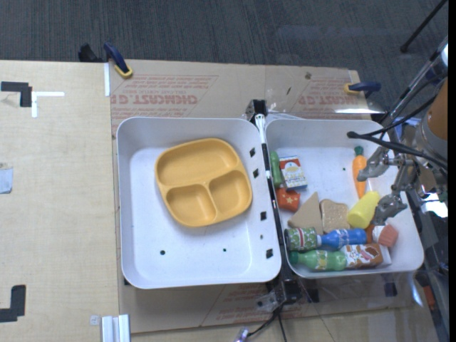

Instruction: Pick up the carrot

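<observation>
Approach is the step in hand: carrot (360, 171) lies toward the right bin's (324, 137) far right, gripper (390, 185) just beside it (its grasp I cannot tell); next, close in.

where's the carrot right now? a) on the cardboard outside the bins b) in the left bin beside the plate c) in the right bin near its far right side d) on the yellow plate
c: the carrot lies in the right bin, near its right side, with the gripper beside it.
</observation>
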### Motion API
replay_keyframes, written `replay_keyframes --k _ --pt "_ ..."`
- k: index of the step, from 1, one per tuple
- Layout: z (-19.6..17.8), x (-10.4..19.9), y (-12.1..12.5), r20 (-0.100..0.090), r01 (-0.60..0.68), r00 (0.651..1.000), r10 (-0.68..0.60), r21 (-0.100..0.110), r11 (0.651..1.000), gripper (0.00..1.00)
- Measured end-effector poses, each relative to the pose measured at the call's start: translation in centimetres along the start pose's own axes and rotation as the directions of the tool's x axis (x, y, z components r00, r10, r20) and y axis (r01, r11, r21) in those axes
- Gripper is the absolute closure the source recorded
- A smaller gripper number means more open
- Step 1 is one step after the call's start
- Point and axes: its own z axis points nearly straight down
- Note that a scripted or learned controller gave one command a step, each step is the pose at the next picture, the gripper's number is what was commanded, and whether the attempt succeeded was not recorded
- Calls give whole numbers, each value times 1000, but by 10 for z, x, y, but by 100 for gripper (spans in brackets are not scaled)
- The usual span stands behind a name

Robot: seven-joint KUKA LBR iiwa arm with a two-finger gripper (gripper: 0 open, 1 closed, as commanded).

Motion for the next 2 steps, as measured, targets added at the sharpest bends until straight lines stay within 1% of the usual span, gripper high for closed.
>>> replay_keyframes --k 1,2 --pt "96 -52 -25 -2 -203 979 203 0 979 0" --pt "160 -98 -69 2 -231 973 231 0 973 0"
